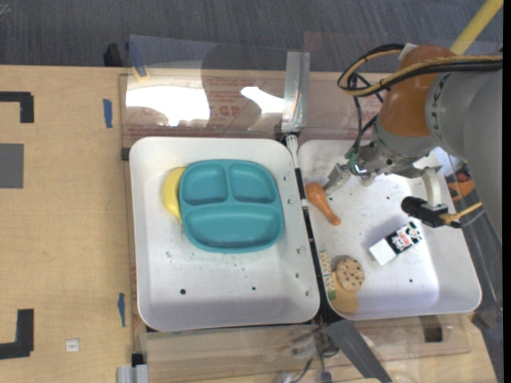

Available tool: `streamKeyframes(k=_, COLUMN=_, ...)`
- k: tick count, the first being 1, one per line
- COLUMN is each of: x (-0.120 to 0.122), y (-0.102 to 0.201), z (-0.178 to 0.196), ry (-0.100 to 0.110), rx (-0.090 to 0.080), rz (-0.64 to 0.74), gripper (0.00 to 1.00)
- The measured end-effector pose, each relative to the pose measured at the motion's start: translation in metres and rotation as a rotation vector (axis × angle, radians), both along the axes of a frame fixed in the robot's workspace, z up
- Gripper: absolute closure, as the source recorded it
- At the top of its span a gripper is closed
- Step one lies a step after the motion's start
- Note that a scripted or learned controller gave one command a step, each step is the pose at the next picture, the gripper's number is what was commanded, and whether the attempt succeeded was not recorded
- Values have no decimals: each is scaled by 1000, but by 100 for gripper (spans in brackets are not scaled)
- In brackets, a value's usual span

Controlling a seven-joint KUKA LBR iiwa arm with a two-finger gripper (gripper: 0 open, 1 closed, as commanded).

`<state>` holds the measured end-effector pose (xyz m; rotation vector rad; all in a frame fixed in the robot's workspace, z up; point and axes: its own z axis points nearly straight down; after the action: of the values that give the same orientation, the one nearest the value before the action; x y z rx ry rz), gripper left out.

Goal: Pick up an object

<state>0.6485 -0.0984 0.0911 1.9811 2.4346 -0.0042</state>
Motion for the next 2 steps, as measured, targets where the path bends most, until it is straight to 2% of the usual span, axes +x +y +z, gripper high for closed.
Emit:
streamKeyframes(k=1, x=-112, y=-22, z=-3, ry=-2, rx=2, rz=237, gripper=0)
streamKeyframes(k=2, x=-93, y=-48, z=86, ry=-3, rx=2, rz=397, gripper=0)
